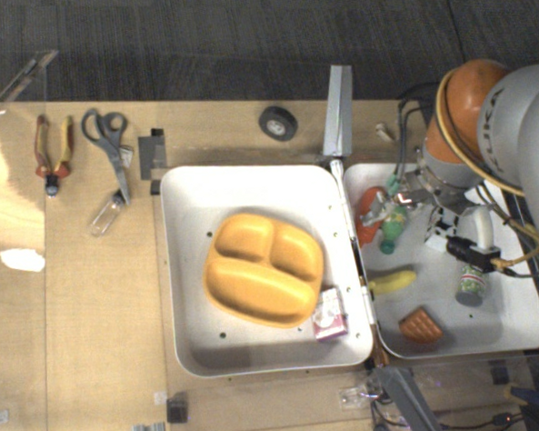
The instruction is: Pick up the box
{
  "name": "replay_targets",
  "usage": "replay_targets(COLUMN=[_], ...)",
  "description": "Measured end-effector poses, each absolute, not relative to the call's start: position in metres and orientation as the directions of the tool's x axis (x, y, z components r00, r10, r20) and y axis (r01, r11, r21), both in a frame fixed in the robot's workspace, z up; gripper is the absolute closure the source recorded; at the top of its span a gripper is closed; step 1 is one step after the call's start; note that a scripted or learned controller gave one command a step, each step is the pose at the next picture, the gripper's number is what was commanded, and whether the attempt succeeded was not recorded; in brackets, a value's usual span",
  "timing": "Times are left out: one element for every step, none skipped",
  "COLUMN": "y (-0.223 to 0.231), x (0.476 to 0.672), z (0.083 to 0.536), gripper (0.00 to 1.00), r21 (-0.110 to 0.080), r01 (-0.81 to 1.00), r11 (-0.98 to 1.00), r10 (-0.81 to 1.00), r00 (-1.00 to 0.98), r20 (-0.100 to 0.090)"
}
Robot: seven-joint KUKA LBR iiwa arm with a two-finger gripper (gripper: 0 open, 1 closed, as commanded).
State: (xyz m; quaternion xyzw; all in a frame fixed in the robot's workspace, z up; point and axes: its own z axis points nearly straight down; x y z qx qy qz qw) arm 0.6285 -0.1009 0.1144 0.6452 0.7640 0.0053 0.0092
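Wooden bench (95,339) is carrying two white bins side by side, with scissors (110,147), pliers (52,150) and a roll of tape (278,123) lying along its far edge. Left bin (186,270) is holding a big yellow divided plate (265,268) and the box (329,314).

Box is sitting in the near right corner of the left bin, just beside the plate's edge and close to the bin wall, maybe touching both; hard to tell. It is looking small, pink and white, with some print on it, like a little carton. Lying slightly tilted.

Handling guess: probably light cardboard, stiff enough for a pinch but likely to crush if squeezed hard. Smooth printed faces could be a bit slippery. Best hold is likely across the two narrower sides from above, but the plate and the wall are crowding it, so finger room is looking tight; a nudge out toward the open floor of the bin may be needed.

Right bin (522,322) is holding a banana (392,282), a green bottle (391,233), a red item (371,206), a brown piece (420,326) and a small bottle (471,284).

Gripper (412,192) is hanging over the far part of the right bin, well apart from the box; whether it is spread or pressed together I cannot tell. Nothing is showing as held.
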Motion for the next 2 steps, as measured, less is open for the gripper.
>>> replay_targets(y=[-0.152,-0.182], x=[0.669,0.619], z=[0.151,0.145], gripper=[0.00,0.00], r21=[0.007,0.005], r01=[0.906,0.898], r11=[0.423,0.440], r10=[0.906,0.898], r00=[-0.423,-0.440], r20=[-0.006,-0.004])
